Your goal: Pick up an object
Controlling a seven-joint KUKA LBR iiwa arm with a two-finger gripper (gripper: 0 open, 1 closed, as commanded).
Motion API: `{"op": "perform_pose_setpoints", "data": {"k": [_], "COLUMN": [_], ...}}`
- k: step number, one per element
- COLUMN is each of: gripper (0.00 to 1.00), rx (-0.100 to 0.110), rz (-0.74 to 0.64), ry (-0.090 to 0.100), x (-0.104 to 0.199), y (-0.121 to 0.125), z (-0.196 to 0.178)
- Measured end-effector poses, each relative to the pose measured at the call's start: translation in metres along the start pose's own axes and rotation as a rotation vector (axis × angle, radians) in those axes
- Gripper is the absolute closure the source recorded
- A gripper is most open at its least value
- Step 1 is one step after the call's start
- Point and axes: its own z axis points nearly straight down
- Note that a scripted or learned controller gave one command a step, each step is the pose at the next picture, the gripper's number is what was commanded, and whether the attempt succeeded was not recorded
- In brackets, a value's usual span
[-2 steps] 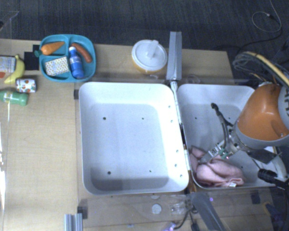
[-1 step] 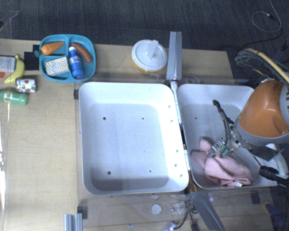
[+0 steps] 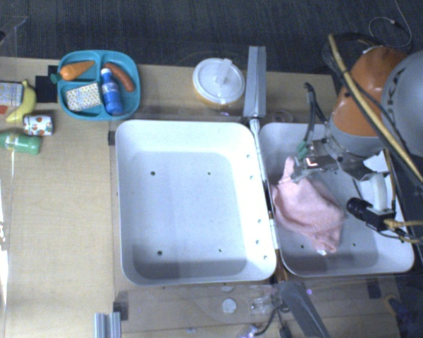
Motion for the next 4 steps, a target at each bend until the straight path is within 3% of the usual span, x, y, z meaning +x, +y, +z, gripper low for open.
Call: {"op": "perform_pose_setpoints", "data": {"k": [1,2,3,4], "gripper": [0.00,0.00,1.00,1.00], "rx": [0.000,-0.011,-0.017,0.000], "rz": [-0.001,-0.021,-0.028,-0.291], "ry": [0.000,-0.004,-0.005,-0.001], "x": [0.000,-0.052,-0.051,-0.029], "y": [0.000,0.033,0.036,0.083], "z": [0.000,0.095,0.083,0.000]}}
